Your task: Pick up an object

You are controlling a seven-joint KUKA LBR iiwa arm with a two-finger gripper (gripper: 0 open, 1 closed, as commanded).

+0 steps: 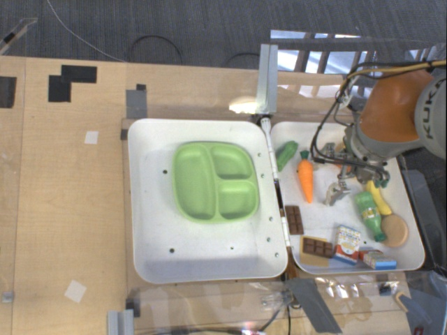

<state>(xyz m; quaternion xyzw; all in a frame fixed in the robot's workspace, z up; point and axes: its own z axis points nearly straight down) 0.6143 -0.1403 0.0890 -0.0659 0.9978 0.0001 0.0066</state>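
Observation:
My gripper (336, 192) hangs over the middle of the right bin (419, 257), open, with nothing between its fingers. An orange carrot (306, 176) lies just to its left, with a green vegetable (286, 153) beyond that. To its right lie a green bottle (368, 215) and a yellow banana (380, 195), the banana partly under the wrist. A round brown cookie (394, 230) lies by the bin's right wall.
The left bin (150, 257) holds a green divided plate (213, 181). At the right bin's front lie a dark chocolate bar (294, 220), a second chocolate piece (318, 246), a small white carton (348, 239) and a red and blue item (371, 259). Cables loop above the wrist.

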